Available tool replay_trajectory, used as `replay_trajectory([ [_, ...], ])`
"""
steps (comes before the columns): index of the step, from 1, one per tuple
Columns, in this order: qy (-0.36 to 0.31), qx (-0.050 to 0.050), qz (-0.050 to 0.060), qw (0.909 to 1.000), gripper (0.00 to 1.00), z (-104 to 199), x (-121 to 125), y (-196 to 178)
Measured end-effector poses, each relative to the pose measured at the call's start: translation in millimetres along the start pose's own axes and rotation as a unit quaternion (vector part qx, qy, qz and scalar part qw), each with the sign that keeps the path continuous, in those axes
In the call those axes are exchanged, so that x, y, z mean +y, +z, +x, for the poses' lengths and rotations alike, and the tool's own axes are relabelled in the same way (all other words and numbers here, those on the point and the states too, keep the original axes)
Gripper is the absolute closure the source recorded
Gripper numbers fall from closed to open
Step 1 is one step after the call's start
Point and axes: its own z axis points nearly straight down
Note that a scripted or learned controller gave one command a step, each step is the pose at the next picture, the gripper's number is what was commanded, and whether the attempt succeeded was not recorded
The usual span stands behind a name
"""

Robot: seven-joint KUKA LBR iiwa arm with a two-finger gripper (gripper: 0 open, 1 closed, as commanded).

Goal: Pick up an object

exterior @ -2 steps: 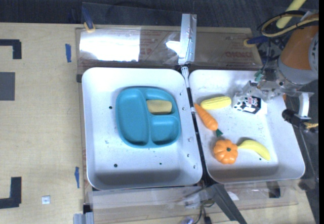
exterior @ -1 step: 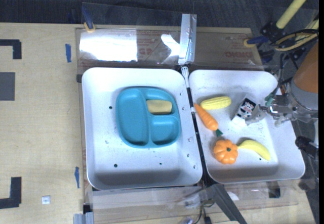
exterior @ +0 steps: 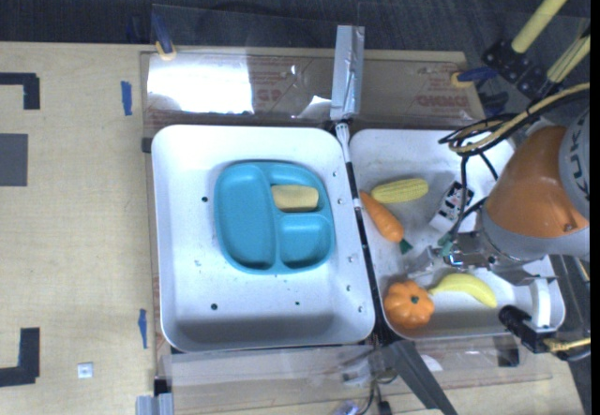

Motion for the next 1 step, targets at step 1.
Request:
replay_trajectory([
  [1, 0.22, 0.0, 0.0, 0.9755, 0.0, -5.7, 61.2, 0.9],
])
